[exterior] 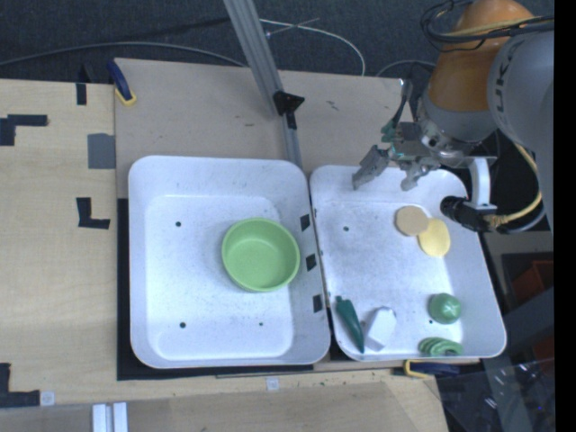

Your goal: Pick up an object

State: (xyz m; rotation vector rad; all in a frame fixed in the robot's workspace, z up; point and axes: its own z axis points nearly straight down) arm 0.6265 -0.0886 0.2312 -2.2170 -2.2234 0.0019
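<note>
We look down on a pale wooden bench point(54, 268) marked with strips of black tape, a dark floor and loose cables beyond its far edge. Two shallow white plastic bins sit on it side by side, touching along their inner rims: the left bin point(148, 241) and the right bin point(360, 241). A grey metal pole point(256, 48) slants down toward the far end of the seam between them.

We take the right bin as our landmark. In the bin to its left lies a round light-green plastic bowl point(261, 255), upright, alone, near that bin's middle. Inside the right bin itself, toward the far right, a flat tan disc point(411, 220) and a yellow rounded piece point(435, 238) lie touching each other. Along the bin's near wall we see a dark green pointed piece point(349, 323) just beside a small white block point(380, 325); at the near right corner sit a green ball-like object point(444, 308) and, closer to the rim, a green ridged flat piece point(440, 346).

The grey arm with its orange band reaches in over the bin's far right corner. Its two-finger gripper point(391, 174) hangs over the far rim, jaws spread wide with nothing between them, well apart from every object in the bin.
</note>
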